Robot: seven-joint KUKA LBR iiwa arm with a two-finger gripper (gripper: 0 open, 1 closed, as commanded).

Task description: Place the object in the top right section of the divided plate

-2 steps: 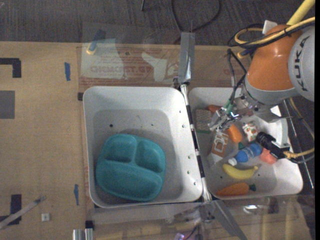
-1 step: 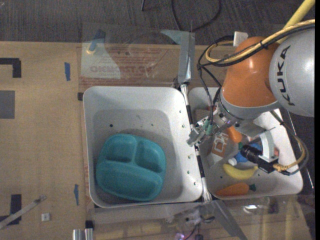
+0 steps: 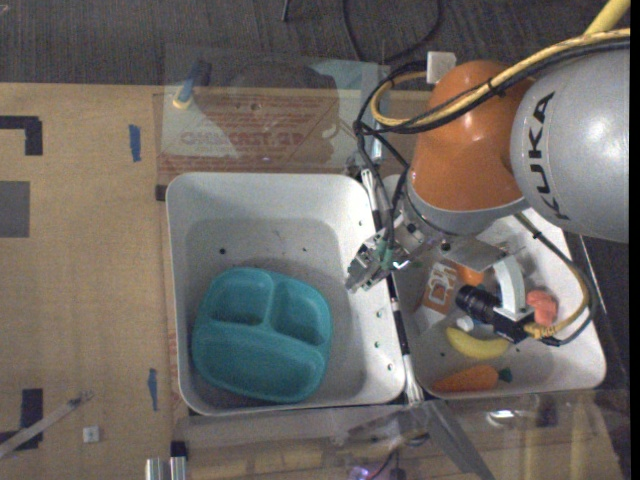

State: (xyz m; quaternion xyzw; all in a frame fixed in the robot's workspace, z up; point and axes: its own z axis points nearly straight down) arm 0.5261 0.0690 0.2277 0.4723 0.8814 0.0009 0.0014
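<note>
view: just the one overhead cam, slanted, arm coming in from 3 o'clock

step: looks like the carry/approach phase to me, nothing's on the plate yet

end effector: the end effector hangs over the ridge between the left bin and right bin, at about 2 o'clock from the plate; honestly can't tell how it's set or whether anything's in it, it's small and dark there

object: not sure which one is meant. banana, carrot and a pink bit all sit in the right bin, roughly 4 o'clock from the end effector and well apart from it

plate: teal, three sections, low in the left bin, tilted a bit

next move: if it's carrying something, swing toward 8 o'clock and stop over the top right section; if not, it needs to go back to the right bin for a pick
</note>
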